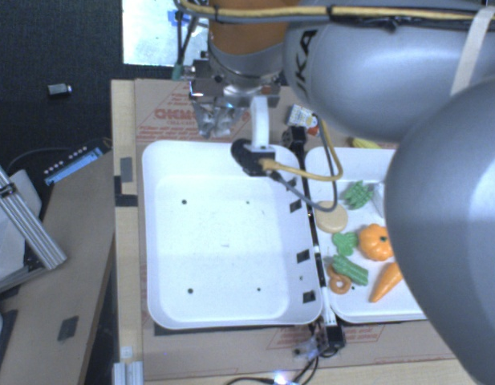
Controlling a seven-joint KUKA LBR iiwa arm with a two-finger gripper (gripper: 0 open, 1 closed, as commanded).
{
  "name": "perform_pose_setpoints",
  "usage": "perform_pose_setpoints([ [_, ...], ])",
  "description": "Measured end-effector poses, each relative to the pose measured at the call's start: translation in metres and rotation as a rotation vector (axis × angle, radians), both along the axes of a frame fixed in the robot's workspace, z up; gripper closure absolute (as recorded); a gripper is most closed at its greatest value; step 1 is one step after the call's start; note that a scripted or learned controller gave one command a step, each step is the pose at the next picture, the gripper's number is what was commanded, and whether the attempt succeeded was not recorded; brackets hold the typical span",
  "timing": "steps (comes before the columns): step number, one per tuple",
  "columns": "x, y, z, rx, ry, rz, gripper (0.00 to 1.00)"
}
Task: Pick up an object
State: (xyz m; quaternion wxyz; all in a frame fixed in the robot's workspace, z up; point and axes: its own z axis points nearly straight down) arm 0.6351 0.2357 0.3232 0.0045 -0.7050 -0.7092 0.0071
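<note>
Grey and orange metal of the arm (375,46) takes up the upper right of the camera view, and the gripper (221,117) is seen below the orange band, hanging at the far rim of the left bin (163,215), over the brown cardboard sheet (163,115) on which both bins are laid. Whether the gripper is open or closed cannot be told, since its tip is lost in clutter and blur. A white bracket (260,125) and a black fitting (247,157) are seen just beside the gripper, toward the right bin (367,313), with a yellow cable (311,175) looped from them.

The objects to be picked are all found in the right bin, well apart from the gripper, on its nearer, right-hand side. A leafy green piece (358,193) is placed closest to it, then a pale beige disc (331,219). Further from it, an orange pumpkin (374,243) is set beside a second green piece (349,267). An orange carrot (385,283) and a small brown ring (340,284) are lying farthest from the gripper, near the front wall of that bin.
</note>
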Motion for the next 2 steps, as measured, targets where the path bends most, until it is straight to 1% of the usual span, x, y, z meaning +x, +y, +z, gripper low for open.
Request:
perform_pose_setpoints([
  [1,0.034,-0.001,0.032,0.006,-0.021,-0.004,1.0],
  [2,0.033,-0.006,0.149,0.009,-0.031,-0.001,1.0],
])
